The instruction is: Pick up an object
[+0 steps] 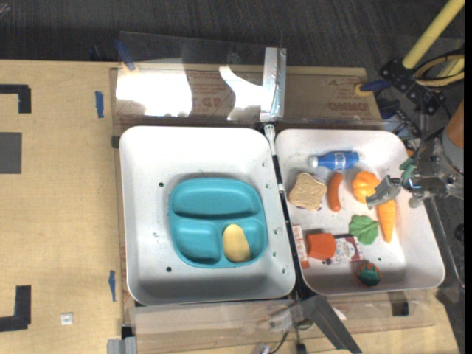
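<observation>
A robot claw (pixel 389 190) hovers low over the right side of the right bin (pixel 428 260), its fingers hard to make out, so whether it is open or closed cannot be told; nothing is seen held between them. Far to its left sits the left bin (pixel 147 161), holding a teal divided tray (pixel 210 201) with a yellow potato (pixel 236 243) in one compartment. Nearer the claw, left and below, lies an orange-and-white carton (pixel 330 248); further left, a slice of bread (pixel 307 191); up and left, a blue bottle (pixel 334 160); a carrot (pixel 386 221) just beneath; a sausage (pixel 335 191) to the left; an orange fruit (pixel 363 184) touching its left side; green leaves (pixel 364 228) below; a small ball (pixel 368 273) lowest.
</observation>
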Controlling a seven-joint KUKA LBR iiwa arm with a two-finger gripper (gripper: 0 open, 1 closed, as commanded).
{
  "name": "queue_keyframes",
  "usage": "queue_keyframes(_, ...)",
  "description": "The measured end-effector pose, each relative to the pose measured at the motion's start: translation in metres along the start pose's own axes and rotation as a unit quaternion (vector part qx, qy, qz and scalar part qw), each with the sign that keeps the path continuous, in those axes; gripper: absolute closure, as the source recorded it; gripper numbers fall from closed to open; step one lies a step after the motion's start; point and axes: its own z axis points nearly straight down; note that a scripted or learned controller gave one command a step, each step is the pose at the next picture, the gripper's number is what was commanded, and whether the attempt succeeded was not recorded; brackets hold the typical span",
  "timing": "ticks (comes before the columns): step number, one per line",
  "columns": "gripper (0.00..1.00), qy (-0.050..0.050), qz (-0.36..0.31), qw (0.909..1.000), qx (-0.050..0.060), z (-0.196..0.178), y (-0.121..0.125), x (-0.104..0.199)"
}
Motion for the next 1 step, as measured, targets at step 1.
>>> queue_keyframes(1,0.0,-0.001,0.089,0.996,0.0,0.0195,0.0881,-0.0298)
